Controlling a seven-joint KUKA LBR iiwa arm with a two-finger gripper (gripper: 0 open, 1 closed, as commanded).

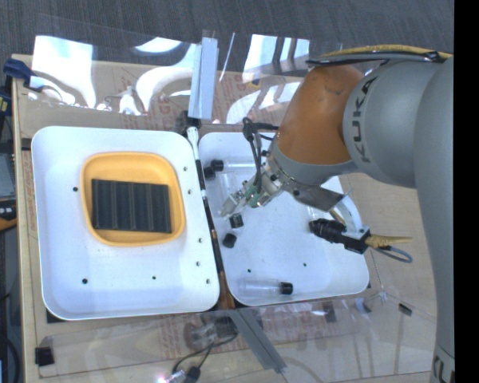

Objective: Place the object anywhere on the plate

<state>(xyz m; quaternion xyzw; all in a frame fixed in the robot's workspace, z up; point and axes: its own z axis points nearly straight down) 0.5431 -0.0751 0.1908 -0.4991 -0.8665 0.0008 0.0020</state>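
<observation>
Claw low in right bin, plate waiting in left bin.

Below the claw [238,207], a clear tube with black cap [268,288] lies near the right bin's [343,282] front wall; just beside the claw, a small black piece [230,240]; above it, another black piece [216,167]. Claw's open-or-closed state: cannot tell, arm [359,126] hides it. Which item is the target is unclear. Far left, the yellow plate [132,170] sits apart in the left bin [56,286], so the carry crosses the divider.
</observation>
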